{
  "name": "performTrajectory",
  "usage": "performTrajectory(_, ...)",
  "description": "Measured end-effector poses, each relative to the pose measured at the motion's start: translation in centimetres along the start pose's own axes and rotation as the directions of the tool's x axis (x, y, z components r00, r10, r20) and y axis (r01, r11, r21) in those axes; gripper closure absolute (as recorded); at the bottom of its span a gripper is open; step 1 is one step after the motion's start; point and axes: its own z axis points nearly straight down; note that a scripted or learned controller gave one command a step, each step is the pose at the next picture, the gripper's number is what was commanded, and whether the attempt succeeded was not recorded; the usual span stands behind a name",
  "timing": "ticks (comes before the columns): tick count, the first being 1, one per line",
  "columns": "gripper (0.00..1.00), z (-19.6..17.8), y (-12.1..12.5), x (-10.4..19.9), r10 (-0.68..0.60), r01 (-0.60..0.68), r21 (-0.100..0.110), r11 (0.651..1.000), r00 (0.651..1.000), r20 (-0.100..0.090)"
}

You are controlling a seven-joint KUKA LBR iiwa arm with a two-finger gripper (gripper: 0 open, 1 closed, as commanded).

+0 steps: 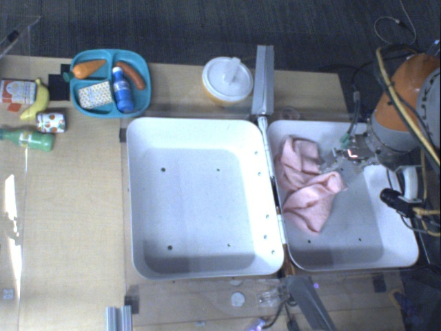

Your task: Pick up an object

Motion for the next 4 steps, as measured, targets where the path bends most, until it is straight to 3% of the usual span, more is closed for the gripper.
performTrajectory(1, 0.00, 3.2, -1.1, 1.5, -0.105, 0.105, -0.011, 0.994, 0.995, 0.003)
performTrajectory(2, 1.00, 2.0, -0.8, 1.6, -0.106, 0.106, -0.018, 0.994, 0.994, 0.004)
performTrajectory(3, 1.00, 3.1, -3.9, -0.9, 0.122, -0.122, -0.014, 0.992, 0.993, 0.000)
performTrajectory(4, 1.00, -8.0, -2.4, 3.7, -0.151, 0.151, -0.004, 0.989, 0.989, 0.001)
